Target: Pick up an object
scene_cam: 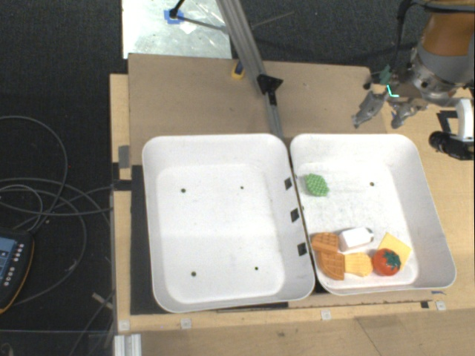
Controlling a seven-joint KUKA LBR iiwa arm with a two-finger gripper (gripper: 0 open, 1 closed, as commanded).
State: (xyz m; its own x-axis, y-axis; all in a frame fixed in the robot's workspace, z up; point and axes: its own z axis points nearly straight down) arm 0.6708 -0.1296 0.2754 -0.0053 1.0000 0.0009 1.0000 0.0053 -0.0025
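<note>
Landmark = right bin (419, 176), the white tray w/ all the objects in it.

Gripper (382, 114) hangs over bare bench (319, 95) just past right bin's far rim, toward its far-right corner. Fingers spread apart, nothing between them. One finger tip (364, 117) points down-left; the other sits closer to the rim. Grey wrist w/ orange band (445, 35) rises above it at view's top right.

Objects, all rel. to right bin:
- green knobbly piece (317, 185): in its left-centre, alone, lots of bare floor around it on all sides.
- waffle-like toy (329, 254): near-left part, close to the left wall.
- white block (355, 238): just beside the waffle, touching or overlapping its far-right edge.
- orange cracker-like square (358, 264): touching the waffle's right side, close to the near wall.
- yellow cheese wedge (394, 245): right of the white block, touching the tomato.
- red tomato toy (386, 262): near-right part, just beside the cracker.

The five near items make one tight cluster along right bin's near wall; tight edges there. Far half of right bin's floor is bare apart from the green piece.

Left bin (159, 199) butts against right bin's left wall, black clips (294, 215) along the join. A grey slanted pole (245, 35) ends just past the join's far end.

No readable labels or writing on anything.
</note>
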